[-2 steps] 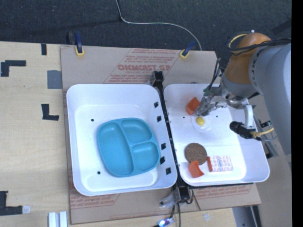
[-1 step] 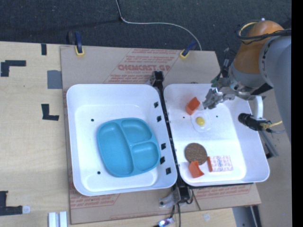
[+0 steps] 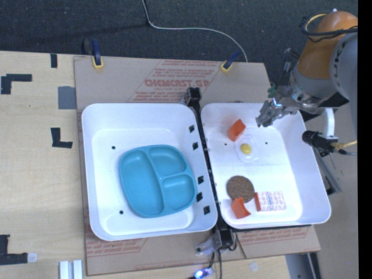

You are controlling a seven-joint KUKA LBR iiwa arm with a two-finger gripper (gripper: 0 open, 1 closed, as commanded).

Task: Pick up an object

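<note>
Left bin (image 3: 99,127) has a blue tray (image 3: 157,180). Right bin (image 3: 302,173) – brown disc (image 3: 239,187), two orange blocks (image 3: 235,129) (image 3: 240,208), yellow ball (image 3: 246,149), red-white packet (image 3: 271,201). Gripper (image 3: 266,117) over the far right corner – holds nothing, grip state can't tell.

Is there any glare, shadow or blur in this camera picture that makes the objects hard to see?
In the camera view the light is even; the white right bin is bright, so the small yellow object looks pale. The gripper appears slightly soft. The blue divided plate stays clear, with soft shadows.
</note>
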